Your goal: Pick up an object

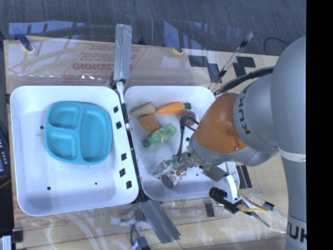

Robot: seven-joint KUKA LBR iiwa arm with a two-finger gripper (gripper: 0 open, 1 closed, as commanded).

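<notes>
Two shallow white bins sit side by side on a wooden surface (62,69) under plastic sheeting. The left bin (26,139) holds a turquoise divided plastic tray (78,132). In the right bin (156,191), the hand (174,166) is low over a small crumpled printed can (173,177); whether it grips cannot be told. Nearby lie a green toy bottle (159,135), an orange carrot (170,108) and brown bread pieces (145,116).

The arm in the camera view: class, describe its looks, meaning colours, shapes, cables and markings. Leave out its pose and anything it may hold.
The arm is made of thick, rounded grey segments with a glossy orange band above the wrist. Part of a dark letter marking shows beside that band, and more lettering sits low on the grey body. A black cable loops along the top. The gripper is small, dark and metallic.
</notes>
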